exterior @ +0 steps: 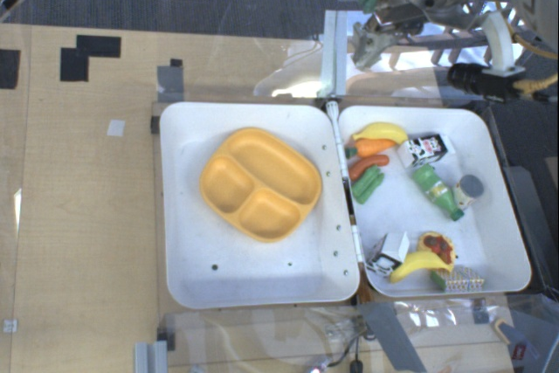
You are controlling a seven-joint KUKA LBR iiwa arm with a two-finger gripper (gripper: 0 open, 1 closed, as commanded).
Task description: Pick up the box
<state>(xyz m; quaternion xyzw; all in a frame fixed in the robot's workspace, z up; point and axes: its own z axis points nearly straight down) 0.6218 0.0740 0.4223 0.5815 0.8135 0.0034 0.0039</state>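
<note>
A small white-and-black box [425, 149] lies in the right bin [498, 188], near its far middle, beside a carrot. A second small white-and-black box [389, 251] rests near the bin's front left, touching a banana [416, 265]. My gripper [369, 44] hangs beyond the far edge of the right bin, over the bench behind the divider, well apart from both boxes. It holds nothing that I can see.
The right bin also holds a yellow banana [381, 133], a carrot [372, 148], a green vegetable [367, 182], a green bottle [438, 192], a grey cap [471, 185] and a red-topped piece [438, 247]. A yellow divided plate [260, 183] lies in the left bin [188, 275].
</note>
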